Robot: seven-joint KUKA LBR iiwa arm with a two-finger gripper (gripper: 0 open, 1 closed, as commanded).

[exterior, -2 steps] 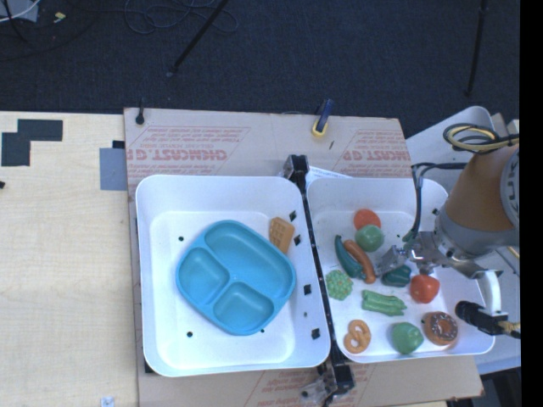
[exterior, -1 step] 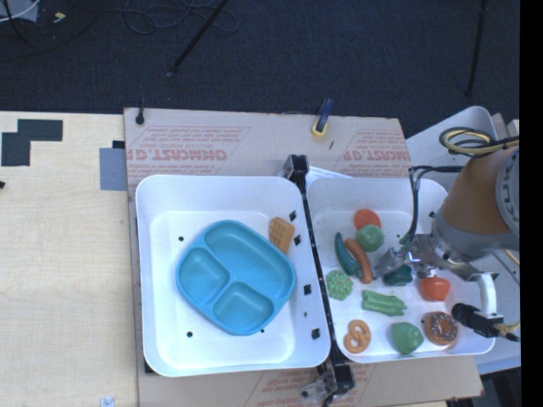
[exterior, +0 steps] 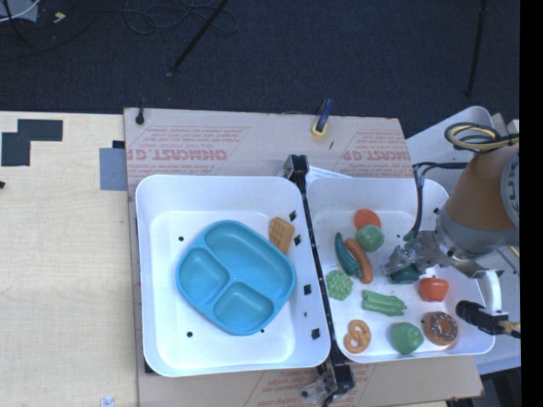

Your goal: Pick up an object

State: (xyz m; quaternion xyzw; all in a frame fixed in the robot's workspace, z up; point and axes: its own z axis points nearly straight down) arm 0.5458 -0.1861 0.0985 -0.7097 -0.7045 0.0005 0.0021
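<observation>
Lying scattered across the right bin (exterior: pixel 327 195) are the toy foods on offer: a red tomato (exterior: pixel 433 289) just right of the gripper (exterior: pixel 405 265), a green bean pod (exterior: pixel 383 303) below it, and a hot dog (exterior: pixel 359 260) beside a dark green pepper (exterior: pixel 345 253) to its left. An orange ball (exterior: pixel 366 219) touches a green ball (exterior: pixel 370 237) near the bin's top. Along the bottom sit a pretzel (exterior: pixel 357 336), a lime (exterior: pixel 406 337) and a chocolate doughnut (exterior: pixel 439 329), with a head of broccoli (exterior: pixel 338 285) near the divider. The gripper sits low in the bin's middle, something dark green at its tip; whether it grasps that cannot be told. The arm (exterior: pixel 477 200) reaches in from the right. The left bin (exterior: pixel 161 202) holds a blue divided plate (exterior: pixel 235 275) and a waffle piece (exterior: pixel 281 233).
</observation>
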